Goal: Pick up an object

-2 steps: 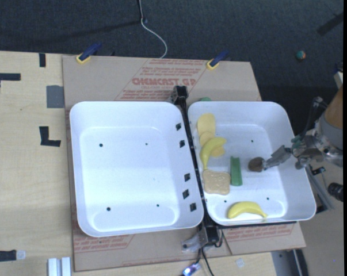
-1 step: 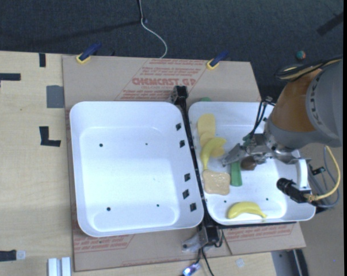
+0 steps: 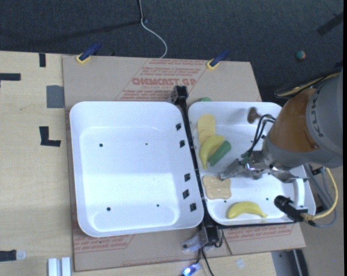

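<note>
**The pincer hung low in the right bin, among the toy food**

A green piece point(image 3: 221, 152) lay just up and left of the pincer point(image 3: 229, 169), resting against a yellow curved piece point(image 3: 209, 147). Past those two, farther up, sat a pale yellow ridged piece point(image 3: 206, 125). A flat tan slice point(image 3: 217, 187) lay right below the pincer, very close to its tip. A yellow banana point(image 3: 246, 210) lay lower down and a little to the right, near the front wall of the right bin point(image 3: 236, 109).

The pincer pointed left, toward the wall between the two bins. Its grey fingers looked close together at the tip, but it was too small and dim to tell if they were spread or pressed together. Nothing showed between them.

Behind the pincer, to its right, came the grey arm point(image 3: 325, 125) with its orange band point(image 3: 294, 128). The left bin point(image 3: 81, 119) sat well off to the pincer's left. Both bins rested on a brown cardboard sheet point(image 3: 161, 76) on the worktop point(image 3: 23, 165).
</note>
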Controlling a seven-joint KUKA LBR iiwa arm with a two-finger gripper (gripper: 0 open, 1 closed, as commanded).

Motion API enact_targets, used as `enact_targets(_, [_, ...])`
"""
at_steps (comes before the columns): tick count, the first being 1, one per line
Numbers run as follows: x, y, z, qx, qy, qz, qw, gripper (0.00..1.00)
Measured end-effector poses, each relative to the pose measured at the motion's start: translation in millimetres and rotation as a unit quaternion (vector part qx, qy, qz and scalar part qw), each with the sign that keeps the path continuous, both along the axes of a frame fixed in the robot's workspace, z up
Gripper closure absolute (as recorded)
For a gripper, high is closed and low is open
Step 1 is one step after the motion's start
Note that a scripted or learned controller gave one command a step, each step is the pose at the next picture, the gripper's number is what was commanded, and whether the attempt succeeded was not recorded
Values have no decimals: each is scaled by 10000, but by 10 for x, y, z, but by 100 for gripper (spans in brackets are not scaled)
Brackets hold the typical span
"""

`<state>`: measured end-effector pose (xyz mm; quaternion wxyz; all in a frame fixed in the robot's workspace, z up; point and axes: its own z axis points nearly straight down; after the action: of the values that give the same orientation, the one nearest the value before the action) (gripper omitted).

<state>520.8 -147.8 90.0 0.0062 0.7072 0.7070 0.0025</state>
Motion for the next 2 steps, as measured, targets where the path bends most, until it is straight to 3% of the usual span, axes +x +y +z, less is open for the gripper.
enact_targets(1, [792,401,-34,-24,27,26,10000,0])
enact_targets(2, [1171,410,-40,-2,72,8,10000,0])
